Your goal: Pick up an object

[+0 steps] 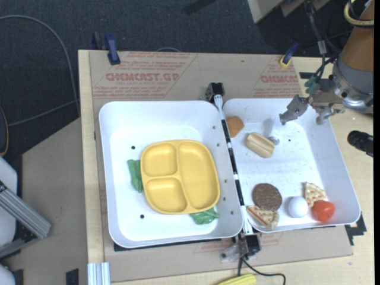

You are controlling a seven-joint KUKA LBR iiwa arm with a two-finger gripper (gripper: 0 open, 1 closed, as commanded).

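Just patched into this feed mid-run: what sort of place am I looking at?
Probably a robotics lab bench set up for pick tests: two shallow white plastic bins clamped to a cardboard-covered board, toy food such as a small red plastic tomato, and a yellow three-compartment plastic tray.

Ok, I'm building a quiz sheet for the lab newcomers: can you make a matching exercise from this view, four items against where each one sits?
Things:
1. yellow divided plate
2. bread roll
3. tomato
4. brown patty

Places:
A. right bin, near right corner
B. left bin, middle
C. right bin, upper part, near the gripper
D. right bin, lower left, above a sandwich wedge

Pairs: 1-B, 2-C, 3-A, 4-D
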